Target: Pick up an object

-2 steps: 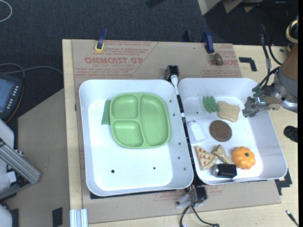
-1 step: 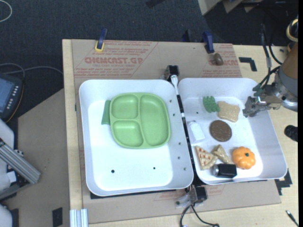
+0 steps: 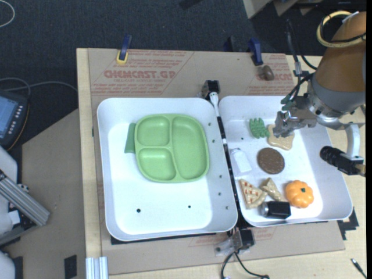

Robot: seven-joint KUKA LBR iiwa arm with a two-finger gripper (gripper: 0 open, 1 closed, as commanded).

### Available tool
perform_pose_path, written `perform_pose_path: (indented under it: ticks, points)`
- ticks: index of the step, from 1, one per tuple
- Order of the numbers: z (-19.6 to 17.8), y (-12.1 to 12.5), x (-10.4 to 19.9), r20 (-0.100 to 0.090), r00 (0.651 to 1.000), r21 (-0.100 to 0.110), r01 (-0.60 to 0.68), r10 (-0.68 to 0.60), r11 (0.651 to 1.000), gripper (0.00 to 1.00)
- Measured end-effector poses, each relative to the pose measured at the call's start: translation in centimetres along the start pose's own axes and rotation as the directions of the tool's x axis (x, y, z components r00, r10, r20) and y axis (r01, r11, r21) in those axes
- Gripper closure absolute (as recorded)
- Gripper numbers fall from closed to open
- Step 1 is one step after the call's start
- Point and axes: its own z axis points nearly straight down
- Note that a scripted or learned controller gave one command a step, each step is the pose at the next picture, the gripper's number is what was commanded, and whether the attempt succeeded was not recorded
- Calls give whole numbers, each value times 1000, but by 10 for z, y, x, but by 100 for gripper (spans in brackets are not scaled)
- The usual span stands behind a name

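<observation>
My gripper (image 3: 285, 127) hangs low over the upper middle of the right bin (image 3: 331, 182), directly above a pale tan flat piece (image 3: 279, 141). A small green ridged toy (image 3: 257, 127) lies just left of it. Below sit a brown round cookie (image 3: 271, 160), a waffle-patterned wedge (image 3: 251, 193), a tan wedge (image 3: 271, 188), an orange pumpkin (image 3: 299, 193), a black block (image 3: 277, 209) and a white card (image 3: 240, 160). The gripper's own body hides its fingertips.
The left bin (image 3: 116, 173) holds a green divided plate (image 3: 172, 147). A black clamp (image 3: 211, 89) sits where the bins meet at the top. The arm's orange body fills the upper right, with a black part (image 3: 343, 158) over the right bin's edge.
</observation>
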Motion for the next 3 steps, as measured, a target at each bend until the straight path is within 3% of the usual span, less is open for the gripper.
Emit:
perform_pose_path:
  ticks: [2, 3]
  points:
    - [8, 30, 107, 0, 1000, 5, -2, 2, 1000, 100]
    - [-5, 45, 166, 0, 1000, -1, -1, 1, 1000, 100]
